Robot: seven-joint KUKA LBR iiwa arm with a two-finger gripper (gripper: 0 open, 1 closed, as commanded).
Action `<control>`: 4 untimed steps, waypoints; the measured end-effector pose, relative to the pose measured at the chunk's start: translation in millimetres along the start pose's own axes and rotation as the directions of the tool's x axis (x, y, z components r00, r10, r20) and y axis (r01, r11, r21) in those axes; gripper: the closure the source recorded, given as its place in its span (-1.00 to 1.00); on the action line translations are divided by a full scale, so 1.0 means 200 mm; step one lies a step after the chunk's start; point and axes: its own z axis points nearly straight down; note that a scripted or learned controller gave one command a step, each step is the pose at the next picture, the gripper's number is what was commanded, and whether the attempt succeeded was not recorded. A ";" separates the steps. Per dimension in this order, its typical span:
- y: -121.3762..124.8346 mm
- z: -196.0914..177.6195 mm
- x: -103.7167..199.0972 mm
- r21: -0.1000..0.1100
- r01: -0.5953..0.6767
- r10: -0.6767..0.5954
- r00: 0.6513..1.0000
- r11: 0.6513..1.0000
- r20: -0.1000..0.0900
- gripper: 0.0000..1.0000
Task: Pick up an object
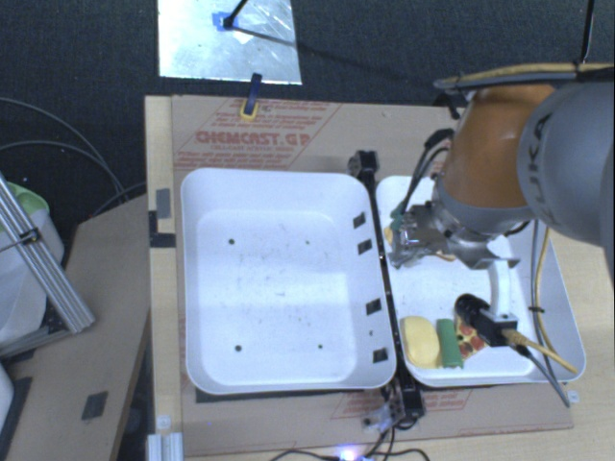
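My gripper [407, 237] hangs low over the far left part of the right bin [555, 307], close to the wall between the two bins. The arm's grey and orange wrist covers most of that bin's back half. At the bin's near end lie a pale yellow rounded object [420, 341], a green block [449, 343] right beside it, and a red-and-orange patterned item [471, 338] partly hidden by the robot's fixture. A small yellow patch [389, 230] peeks out just left of the gripper; I cannot tell what it is.
The left bin [279, 277] sits alongside, sharing a divider with black clips [370, 279]. Both bins rest on a cardboard sheet [259, 128]. A metal plate [229, 25] lies on the dark floor behind, and an aluminium frame [43, 277] stands at far left.
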 end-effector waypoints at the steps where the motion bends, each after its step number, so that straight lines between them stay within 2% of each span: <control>1: -0.19 -0.27 -0.10 -0.004 -0.007 0.007 1.000 1.000 0.002 1.00; 2: -0.18 -0.40 0.32 -0.002 0.004 -0.004 1.000 1.000 0.000 1.00; 3: 0.03 -0.91 0.17 -0.013 -0.004 0.004 1.000 1.000 0.002 1.00; 4: -0.19 -0.78 0.41 0.004 0.003 -0.003 1.000 1.000 0.001 1.00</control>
